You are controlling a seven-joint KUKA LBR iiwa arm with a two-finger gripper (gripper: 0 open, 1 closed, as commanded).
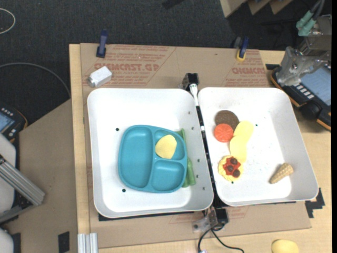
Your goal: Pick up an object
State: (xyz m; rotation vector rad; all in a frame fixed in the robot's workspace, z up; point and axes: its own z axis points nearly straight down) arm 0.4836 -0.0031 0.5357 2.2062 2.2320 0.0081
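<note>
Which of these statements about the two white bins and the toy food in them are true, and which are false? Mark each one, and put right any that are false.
1. The blue divided plate lies in the left bin. True.
2. A yellow piece lies on the blue divided plate. True.
3. The ice cream cone lies in the left bin. False: it lies in the right bin, near its front right corner.
4. The red round piece lies apart from everything else. False: it lies against the brown round piece and the long yellow piece.
5. The small pizza lies in the right bin. True.
</note>
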